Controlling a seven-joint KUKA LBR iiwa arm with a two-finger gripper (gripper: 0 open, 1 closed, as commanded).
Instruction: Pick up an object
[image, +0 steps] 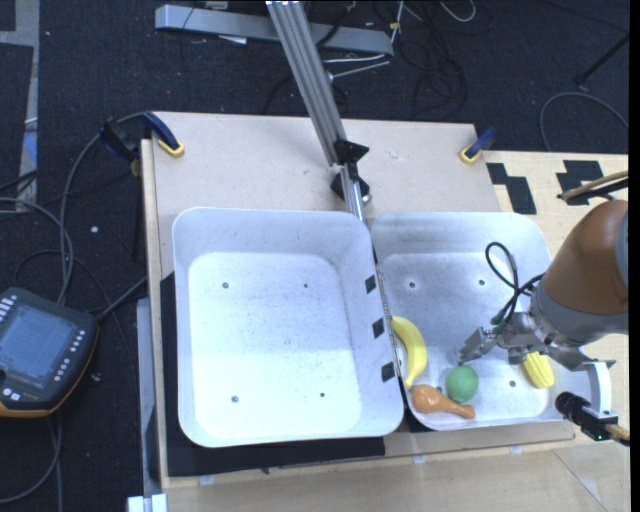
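End effector (478, 346) (fingers apart, holding nothing) hovers beside green ball (461, 383).

Both bins are showing white, the left bin (270, 320) and the right bin (440, 270) alike dusted with fine grey speckles. In the right bin a yellow banana (411, 347), a green ball (461, 383), an orange drumstick-shaped toy (437, 400) and a yellow corn cob (538, 369) are standing out. The tabletop (260, 165) is showing pale tan, with yellow clamps (171, 148) at its far corners.

Even, bright overhead light, soft grainy focus, faint shadows inside the white bins (200, 240).
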